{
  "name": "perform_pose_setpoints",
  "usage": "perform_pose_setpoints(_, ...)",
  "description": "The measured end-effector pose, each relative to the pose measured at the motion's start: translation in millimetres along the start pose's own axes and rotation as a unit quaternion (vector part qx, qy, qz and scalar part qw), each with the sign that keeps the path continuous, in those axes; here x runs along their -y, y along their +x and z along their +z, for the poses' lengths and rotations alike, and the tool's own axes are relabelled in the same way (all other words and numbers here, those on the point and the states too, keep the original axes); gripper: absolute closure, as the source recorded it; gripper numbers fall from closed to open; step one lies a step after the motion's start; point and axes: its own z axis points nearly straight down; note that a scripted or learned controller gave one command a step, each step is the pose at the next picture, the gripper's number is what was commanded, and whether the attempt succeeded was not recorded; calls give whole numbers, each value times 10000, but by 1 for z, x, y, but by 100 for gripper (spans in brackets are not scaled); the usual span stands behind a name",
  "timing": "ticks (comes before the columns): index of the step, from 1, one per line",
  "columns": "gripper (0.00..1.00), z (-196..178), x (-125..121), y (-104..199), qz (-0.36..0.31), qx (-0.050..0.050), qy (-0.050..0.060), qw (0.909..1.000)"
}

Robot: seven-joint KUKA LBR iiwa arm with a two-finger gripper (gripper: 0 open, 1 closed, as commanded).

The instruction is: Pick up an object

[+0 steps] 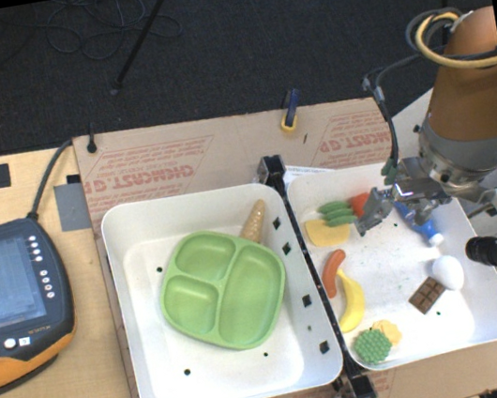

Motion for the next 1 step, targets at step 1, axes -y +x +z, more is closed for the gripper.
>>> perform_pose_setpoints(1, 0, -6, -2, 0, -9, 5, -55, 10000)
